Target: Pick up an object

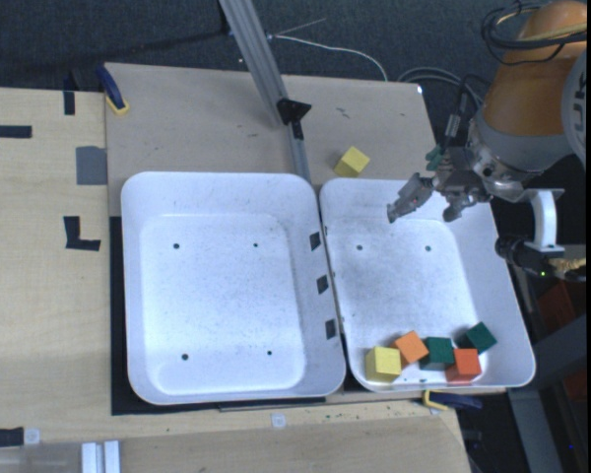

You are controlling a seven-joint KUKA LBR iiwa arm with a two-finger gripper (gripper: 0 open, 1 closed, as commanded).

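Several small blocks lie bunched at the near edge of the right bin (394, 274): a yellow block (383, 363), an orange block (411, 346), a dark green block (438, 351), a red-orange block (466, 363) and another green block (481, 337). My gripper (430, 200) hangs over the far end of that bin, well away from the blocks. Its two fingers stand apart, and nothing is between them.
The left bin (222, 284) sits beside the right one. A yellow cube (353, 162) rests on the bench behind the bins. A grey metal pole (261, 57) slants down to the bins' shared far corner. Cables run behind the arm.
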